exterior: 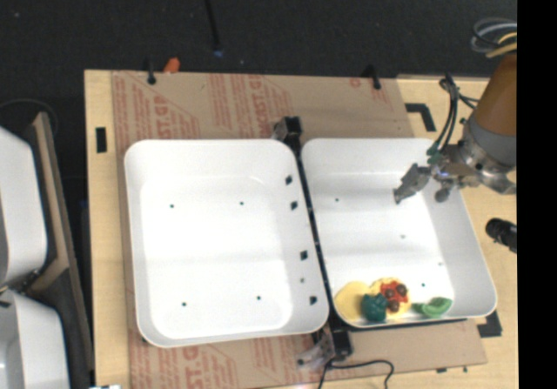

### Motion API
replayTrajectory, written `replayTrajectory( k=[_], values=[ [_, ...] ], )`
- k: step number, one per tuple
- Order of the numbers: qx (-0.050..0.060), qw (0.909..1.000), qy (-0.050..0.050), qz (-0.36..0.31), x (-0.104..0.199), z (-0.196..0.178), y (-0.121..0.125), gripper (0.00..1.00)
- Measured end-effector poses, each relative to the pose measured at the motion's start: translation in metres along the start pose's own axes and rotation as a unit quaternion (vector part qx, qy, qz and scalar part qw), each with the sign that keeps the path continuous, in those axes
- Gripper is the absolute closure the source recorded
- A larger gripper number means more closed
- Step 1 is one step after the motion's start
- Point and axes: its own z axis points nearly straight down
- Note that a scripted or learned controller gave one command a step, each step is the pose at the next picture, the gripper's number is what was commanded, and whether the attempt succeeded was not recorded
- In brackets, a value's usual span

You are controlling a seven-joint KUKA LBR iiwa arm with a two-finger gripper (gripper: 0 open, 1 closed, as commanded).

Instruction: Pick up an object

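A small heap of objects lies at the near edge of the right bin (452,231): a pale yellow piece (352,298), a teal lump (374,310), a red-and-dark item (395,291) and a green piece (435,306). My gripper (421,194) hangs over the far right part of that bin, well behind the heap. Its two dark fingers are spread open and hold nothing. Above the wrist the arm's orange band (500,100) enters from the right.
The left bin (139,204) sits beside the right one, with a black divider strip (305,222) between them. Both rest on a cardboard-covered bench (218,104). White equipment (17,204) stands at the far left.
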Motion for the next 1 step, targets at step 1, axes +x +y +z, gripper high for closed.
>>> replayTrajectory(
  k=[1],
  values=[
    [0.002,1.0000,0.001,0.000,-0.0078,0.0270,-0.0442,0.00]
  ],
)
